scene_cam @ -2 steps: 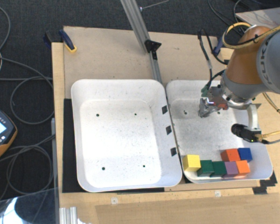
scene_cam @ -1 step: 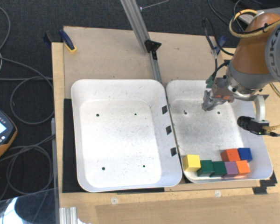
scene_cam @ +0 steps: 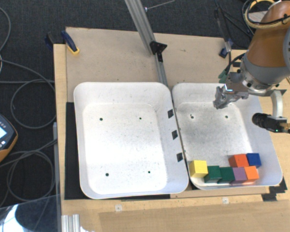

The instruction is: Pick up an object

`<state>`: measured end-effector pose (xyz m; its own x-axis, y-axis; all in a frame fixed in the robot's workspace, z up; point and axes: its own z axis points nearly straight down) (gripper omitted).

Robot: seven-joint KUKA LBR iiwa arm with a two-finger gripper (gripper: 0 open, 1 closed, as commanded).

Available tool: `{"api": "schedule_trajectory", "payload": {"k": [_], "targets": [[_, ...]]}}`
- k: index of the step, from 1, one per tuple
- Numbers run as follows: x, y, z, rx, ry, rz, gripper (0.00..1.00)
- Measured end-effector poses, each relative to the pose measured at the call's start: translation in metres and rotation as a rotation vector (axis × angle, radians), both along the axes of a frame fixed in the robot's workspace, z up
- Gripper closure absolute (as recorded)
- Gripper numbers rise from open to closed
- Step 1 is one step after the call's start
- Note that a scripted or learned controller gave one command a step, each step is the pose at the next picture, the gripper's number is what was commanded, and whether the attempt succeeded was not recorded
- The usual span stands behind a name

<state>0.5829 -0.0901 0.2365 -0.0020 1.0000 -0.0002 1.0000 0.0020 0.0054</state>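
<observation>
Camera view: the gripper [scene_cam: 225, 98] hangs over the far end of the right bin [scene_cam: 261, 144], toward twelve o'clock of that bin's floor; whether its claw is released or clenched I cannot tell. The blocks sit well apart from it, huddled at the bin's near edge around five o'clock: yellow block [scene_cam: 199, 167], two green blocks [scene_cam: 220, 173], purple block [scene_cam: 239, 174], two orange blocks [scene_cam: 245, 167] and a blue block [scene_cam: 253, 159]. At nine o'clock lies the left bin [scene_cam: 121, 139]

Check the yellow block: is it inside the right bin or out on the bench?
Inside. The yellow block sits on the right bin's floor near its front rim.
</observation>
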Motion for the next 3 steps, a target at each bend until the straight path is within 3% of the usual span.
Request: {"api": "schedule_trajectory", "payload": {"k": [1,3], "targets": [[-0.003,0.052,-0.009,0.003,0.007,0.004,1.0],[0.0,0.167,0.014,0.003,0.003,0.006,1.0]]}}
